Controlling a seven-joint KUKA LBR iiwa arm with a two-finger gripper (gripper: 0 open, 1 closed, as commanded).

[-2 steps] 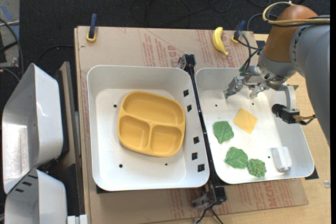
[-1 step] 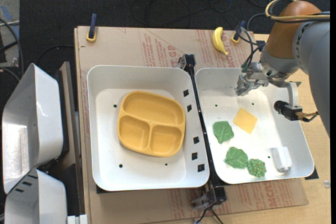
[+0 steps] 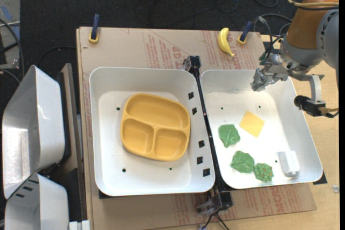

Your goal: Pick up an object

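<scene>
In the right bin lie a yellow cheese-like slab, a green leaf piece, a second green leaf, a small bumpy green piece and a white block. My gripper hovers over the bin's far edge, up and right of the yellow slab, apart from every object. Nothing shows between its fingers.
The left bin holds a yellow sectioned tray. A yellow banana lies on the cardboard behind the bins, beside a blue clamp. Another clamp sits at the far left corner. White tubs stand left of the bench.
</scene>
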